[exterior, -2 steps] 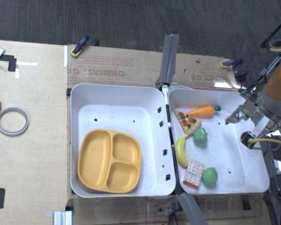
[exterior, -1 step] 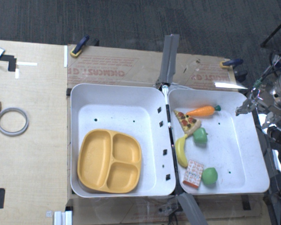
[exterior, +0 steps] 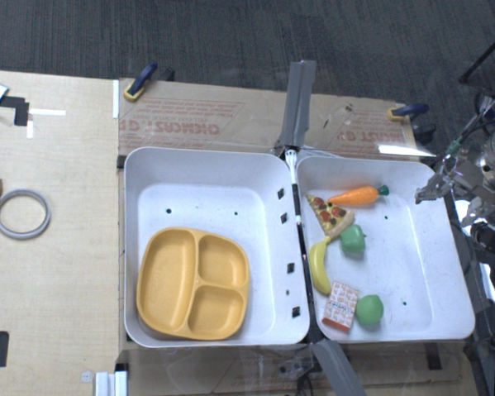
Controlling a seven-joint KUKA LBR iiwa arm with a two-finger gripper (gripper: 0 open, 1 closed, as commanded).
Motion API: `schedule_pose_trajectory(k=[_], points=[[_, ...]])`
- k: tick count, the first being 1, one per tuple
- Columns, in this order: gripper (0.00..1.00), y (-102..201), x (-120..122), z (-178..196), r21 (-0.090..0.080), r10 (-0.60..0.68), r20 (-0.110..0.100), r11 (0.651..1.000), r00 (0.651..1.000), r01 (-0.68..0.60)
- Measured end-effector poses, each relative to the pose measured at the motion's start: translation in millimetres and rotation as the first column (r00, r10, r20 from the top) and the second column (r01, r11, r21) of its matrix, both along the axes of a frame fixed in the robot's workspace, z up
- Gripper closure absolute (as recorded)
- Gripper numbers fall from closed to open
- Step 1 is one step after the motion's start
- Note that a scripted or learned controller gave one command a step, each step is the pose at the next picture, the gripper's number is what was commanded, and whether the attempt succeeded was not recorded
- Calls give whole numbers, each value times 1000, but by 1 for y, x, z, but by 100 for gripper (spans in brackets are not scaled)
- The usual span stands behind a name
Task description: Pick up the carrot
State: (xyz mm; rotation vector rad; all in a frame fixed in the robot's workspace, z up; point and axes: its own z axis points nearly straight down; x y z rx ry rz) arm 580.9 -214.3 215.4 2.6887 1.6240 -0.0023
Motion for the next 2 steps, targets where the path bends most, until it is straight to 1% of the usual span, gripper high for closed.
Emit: schedule_pose_trajectory(k=[2], points=[[0,0,0,0,0,0,0,1000,1000,0]])
